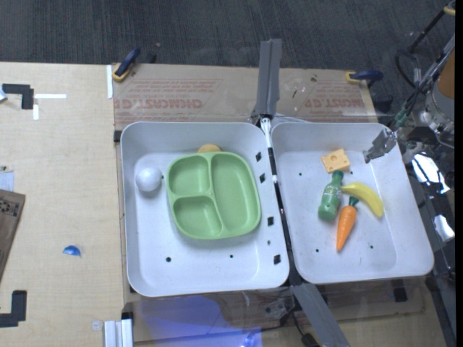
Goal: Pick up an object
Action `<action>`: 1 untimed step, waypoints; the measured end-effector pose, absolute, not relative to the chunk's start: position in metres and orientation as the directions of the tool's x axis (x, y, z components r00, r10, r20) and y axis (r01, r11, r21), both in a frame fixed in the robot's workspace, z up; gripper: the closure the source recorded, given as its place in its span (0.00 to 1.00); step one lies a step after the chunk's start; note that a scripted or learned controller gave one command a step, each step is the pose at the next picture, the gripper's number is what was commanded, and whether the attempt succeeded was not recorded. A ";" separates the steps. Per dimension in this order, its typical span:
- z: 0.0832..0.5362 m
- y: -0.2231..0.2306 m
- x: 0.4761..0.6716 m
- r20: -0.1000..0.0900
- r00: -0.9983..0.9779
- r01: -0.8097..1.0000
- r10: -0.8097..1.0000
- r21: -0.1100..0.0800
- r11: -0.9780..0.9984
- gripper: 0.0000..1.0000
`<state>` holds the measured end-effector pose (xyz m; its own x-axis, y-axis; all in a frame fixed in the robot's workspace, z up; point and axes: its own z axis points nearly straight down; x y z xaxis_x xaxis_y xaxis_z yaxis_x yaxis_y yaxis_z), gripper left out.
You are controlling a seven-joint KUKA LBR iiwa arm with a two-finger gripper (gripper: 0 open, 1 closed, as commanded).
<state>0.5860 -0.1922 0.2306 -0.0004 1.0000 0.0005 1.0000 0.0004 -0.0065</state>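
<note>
While the arm sits at the right edge, we see its gripper [379,147] hovering over the upper right rim of the right bin [405,255]; we cannot tell how its fingers stand, too small and blurred. Nothing shows between them. We count four things in the right bin: a yellow cheese wedge [336,161] near the top, a green bottle [330,197] below it, a banana [365,197] just right of the bottle, and a carrot [346,225] touching the banana's lower side, tip pointing down. Gripper is apart from all of them, nearest the cheese wedge. We see the left bin [145,266] holding a green divided plate [214,194], a white ball [148,178] just left of it, and a small yellow thing [208,149] peeking behind the plate's top edge. Both bins sit on the surface [58,179].
</note>
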 end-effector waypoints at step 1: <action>0.114 -0.169 0.580 -0.002 -0.102 0.995 0.995 0.014 0.102 0.00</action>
<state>0.5803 -0.1688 0.1142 -0.1018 0.9948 -0.0020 0.9947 0.1018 0.0141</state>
